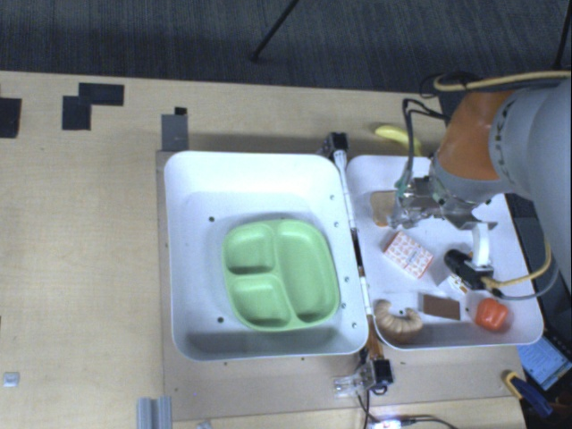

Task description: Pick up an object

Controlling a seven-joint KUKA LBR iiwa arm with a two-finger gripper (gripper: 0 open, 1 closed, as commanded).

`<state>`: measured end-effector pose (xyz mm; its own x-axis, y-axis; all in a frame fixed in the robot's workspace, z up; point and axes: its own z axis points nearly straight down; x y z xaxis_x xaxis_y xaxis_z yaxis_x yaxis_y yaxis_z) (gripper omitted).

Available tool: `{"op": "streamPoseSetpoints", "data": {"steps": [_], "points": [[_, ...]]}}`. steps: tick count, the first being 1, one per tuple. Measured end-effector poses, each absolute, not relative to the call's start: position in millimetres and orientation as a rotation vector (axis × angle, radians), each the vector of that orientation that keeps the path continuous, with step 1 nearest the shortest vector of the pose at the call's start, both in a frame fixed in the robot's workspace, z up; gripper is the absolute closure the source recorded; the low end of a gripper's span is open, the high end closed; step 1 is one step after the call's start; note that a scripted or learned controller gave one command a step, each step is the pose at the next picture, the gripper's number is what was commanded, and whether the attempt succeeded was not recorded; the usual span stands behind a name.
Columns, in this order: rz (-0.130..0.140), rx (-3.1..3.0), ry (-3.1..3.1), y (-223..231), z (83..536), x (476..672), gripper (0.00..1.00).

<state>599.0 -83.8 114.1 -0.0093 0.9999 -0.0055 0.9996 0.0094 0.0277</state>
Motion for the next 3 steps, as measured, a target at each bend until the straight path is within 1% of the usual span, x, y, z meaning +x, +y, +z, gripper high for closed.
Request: {"op": "streamPoseSetpoints", "data": {"steps": [1, 2, 3], "points": [[0.003, 2.213, 2.221, -181.0, 147.5, 655.6, 1.00], [0.003, 2.213, 2.224, -179.8, 146.8, 655.6, 0.00], [0.005, 2.214, 2.226, -91.4, 85.5, 604.7, 0.00]]}}
